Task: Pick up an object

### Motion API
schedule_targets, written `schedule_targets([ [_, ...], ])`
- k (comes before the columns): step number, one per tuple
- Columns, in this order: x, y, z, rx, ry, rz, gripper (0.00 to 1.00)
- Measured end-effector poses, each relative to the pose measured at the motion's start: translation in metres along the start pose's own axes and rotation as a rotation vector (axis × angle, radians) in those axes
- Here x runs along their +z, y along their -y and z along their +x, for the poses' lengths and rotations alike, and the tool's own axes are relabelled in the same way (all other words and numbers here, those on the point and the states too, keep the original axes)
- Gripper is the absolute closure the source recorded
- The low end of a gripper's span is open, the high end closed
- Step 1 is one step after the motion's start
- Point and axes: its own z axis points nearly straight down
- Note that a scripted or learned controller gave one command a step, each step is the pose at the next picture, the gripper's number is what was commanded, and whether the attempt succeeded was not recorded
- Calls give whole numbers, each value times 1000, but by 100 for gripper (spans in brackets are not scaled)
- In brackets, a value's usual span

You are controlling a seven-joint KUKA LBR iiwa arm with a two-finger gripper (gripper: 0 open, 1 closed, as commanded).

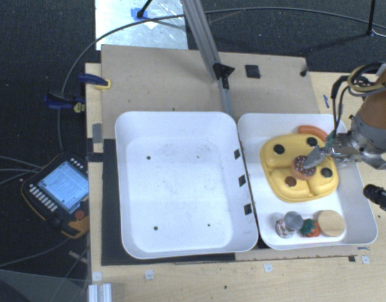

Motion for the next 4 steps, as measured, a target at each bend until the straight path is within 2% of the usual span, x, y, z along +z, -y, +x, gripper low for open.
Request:
schedule_targets([
  [1, 36, -2, 1, 1, 3, -10, 0],
  [2, 23, -4, 1, -1, 4, -18, 100],
  [3, -30, -13, -7, -3, 2, -7, 100],
  [4, -35, -14, -7, -4, 0, -4, 100],
])
